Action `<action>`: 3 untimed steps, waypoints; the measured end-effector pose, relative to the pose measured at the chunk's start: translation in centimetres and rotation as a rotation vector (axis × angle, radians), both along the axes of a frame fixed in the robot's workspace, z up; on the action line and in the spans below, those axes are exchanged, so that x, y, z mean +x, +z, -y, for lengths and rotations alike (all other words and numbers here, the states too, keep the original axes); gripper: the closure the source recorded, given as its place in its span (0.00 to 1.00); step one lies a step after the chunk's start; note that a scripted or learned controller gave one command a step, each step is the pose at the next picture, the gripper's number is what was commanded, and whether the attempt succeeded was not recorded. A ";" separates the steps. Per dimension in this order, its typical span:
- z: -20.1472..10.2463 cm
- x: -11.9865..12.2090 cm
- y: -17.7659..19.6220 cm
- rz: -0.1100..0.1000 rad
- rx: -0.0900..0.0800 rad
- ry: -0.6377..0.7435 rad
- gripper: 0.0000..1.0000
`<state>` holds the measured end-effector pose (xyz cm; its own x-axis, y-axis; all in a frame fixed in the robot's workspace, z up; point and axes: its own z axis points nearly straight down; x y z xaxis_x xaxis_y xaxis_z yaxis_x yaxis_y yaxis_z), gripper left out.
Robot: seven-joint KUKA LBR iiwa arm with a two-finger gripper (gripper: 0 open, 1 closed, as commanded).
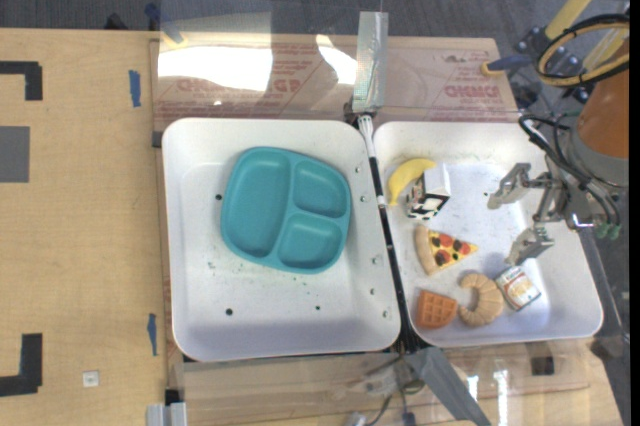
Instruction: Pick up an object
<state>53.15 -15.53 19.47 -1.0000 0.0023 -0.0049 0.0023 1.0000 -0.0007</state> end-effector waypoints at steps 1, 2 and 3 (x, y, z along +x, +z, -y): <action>-1.3 -2.1 -10.6 0.012 -0.001 -0.178 0.00; -2.4 -1.0 -10.6 0.006 0.003 -0.523 0.00; -2.4 -0.6 -9.3 0.020 0.002 -0.521 1.00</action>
